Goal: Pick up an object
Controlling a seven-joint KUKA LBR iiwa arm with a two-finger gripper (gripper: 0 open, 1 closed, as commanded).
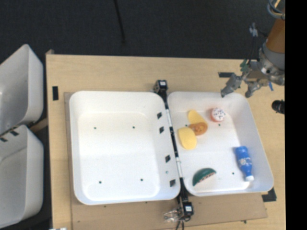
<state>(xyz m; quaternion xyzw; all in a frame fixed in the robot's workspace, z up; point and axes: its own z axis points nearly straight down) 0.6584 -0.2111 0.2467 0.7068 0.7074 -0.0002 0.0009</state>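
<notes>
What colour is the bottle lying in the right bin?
Blue, with a white cap end. The bottle shows in the camera view, near the right bin's right wall.

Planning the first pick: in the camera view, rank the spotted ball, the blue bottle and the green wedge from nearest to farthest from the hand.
1. Spotted ball, top right of the right bin, just below the hand.
2. Blue bottle, right edge.
3. Green wedge, bottom, near the divider.

text: none legible | labels: none | numbers: none
</notes>
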